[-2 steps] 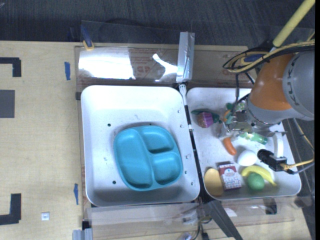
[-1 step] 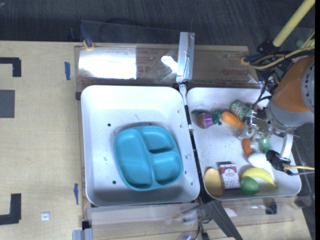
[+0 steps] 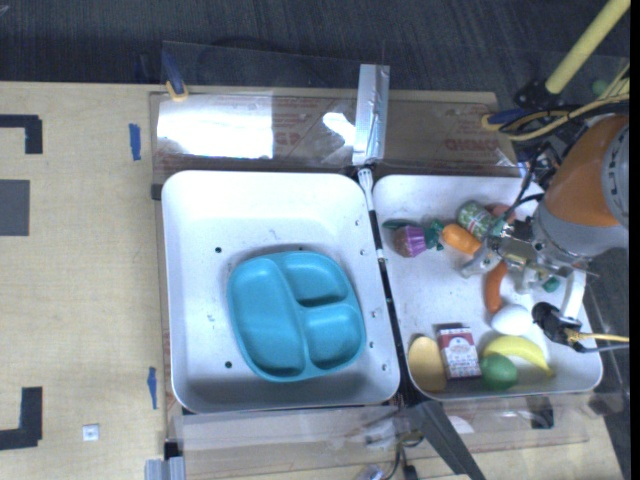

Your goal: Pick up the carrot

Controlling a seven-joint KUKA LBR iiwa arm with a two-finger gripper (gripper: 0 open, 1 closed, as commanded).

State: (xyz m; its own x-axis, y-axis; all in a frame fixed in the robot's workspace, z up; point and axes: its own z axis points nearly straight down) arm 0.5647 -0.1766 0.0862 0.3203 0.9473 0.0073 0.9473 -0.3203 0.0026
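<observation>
The carrot [image 3: 460, 237] is a short orange piece with a green leafy end pointing left. It lies in the upper middle of the right bin [image 3: 430, 298]. My gripper [image 3: 493, 260] hangs over this bin just right of and below the carrot, and its metal tip is close to the carrot's right end. I cannot tell whether it touches the carrot. Directly under the gripper lies an orange-red elongated piece [image 3: 494, 289].
A purple vegetable [image 3: 408, 240] lies left of the carrot and a green-labelled can [image 3: 478, 217] sits behind it. A white egg [image 3: 512, 320], a banana [image 3: 518, 350], a lime [image 3: 500, 371], a red box [image 3: 458, 354] and a yellow piece [image 3: 426, 362] crowd the front. The left bin holds a blue divided plate [image 3: 297, 313].
</observation>
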